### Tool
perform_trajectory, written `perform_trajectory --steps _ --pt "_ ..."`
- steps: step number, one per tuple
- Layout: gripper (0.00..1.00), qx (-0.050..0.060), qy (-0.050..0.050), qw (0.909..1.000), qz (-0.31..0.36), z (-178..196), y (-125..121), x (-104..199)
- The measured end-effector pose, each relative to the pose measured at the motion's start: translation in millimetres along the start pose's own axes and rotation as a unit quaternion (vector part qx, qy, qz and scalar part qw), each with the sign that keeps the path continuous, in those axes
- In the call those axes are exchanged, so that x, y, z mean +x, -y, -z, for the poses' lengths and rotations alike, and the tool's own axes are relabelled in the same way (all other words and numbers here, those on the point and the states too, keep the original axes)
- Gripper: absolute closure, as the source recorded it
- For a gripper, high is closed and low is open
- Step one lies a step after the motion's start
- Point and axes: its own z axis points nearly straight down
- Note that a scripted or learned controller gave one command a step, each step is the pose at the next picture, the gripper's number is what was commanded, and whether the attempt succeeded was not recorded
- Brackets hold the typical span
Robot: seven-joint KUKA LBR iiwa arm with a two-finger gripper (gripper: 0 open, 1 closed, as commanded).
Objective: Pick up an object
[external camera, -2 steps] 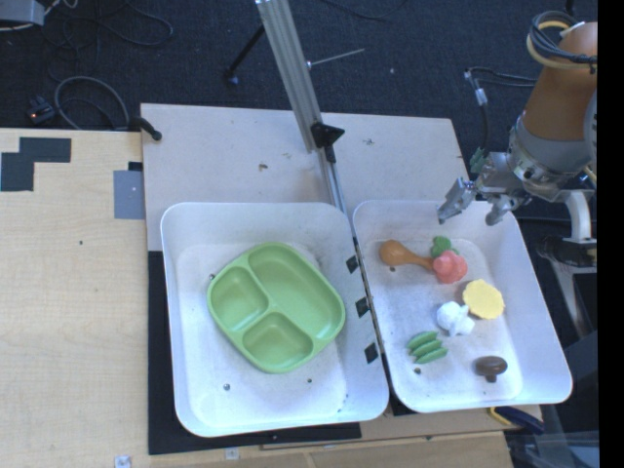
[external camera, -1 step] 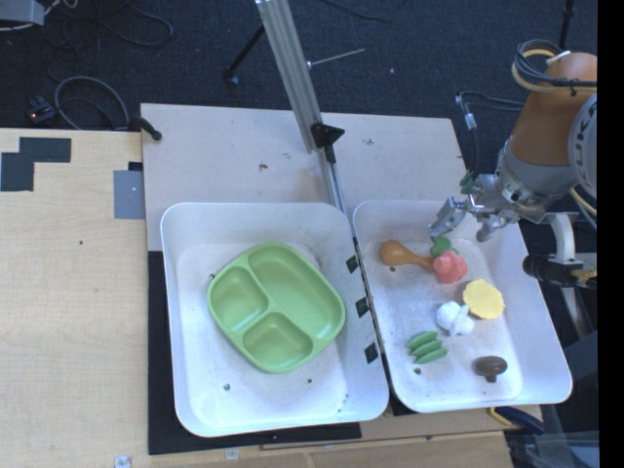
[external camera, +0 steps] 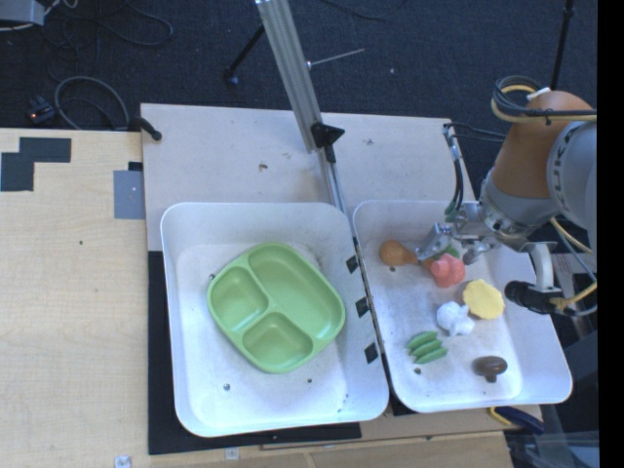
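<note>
Two white bins on the worktop (external camera: 244, 144); gripper (external camera: 444, 247) low inside the right bin (external camera: 546, 378).

Left bin (external camera: 185, 359) holds one green divided tray (external camera: 276, 306), three compartments, lying flat near its centre. The right bin holds six loose items: a brown rounded piece (external camera: 395, 253) at its upper left, a red piece (external camera: 448, 270) just beside it, a yellow piece (external camera: 484, 299), a small white piece (external camera: 452, 318) touching the yellow one, green pods (external camera: 426, 347) lower down, and a dark brown mushroom-shaped piece (external camera: 489, 366) near the bottom edge. The gripper sits directly above the red piece, between it and the brown one. Whether the fingers are parted or closed, and whether they grip anything, I cannot tell at this angle.
</note>
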Motion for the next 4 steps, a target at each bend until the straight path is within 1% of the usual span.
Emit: perform_trajectory --steps 1,2,4 --pt "1.00 -0.003 0.001 1.0000 -0.002 14.3 -1.7 -1.3" --pt "1.00 -0.006 0.001 1.0000 -0.002 75.6 -5.3 -7.7" --pt "1.00 -0.007 0.001 1.0000 0.000 166.7 -8.5 -14.6"
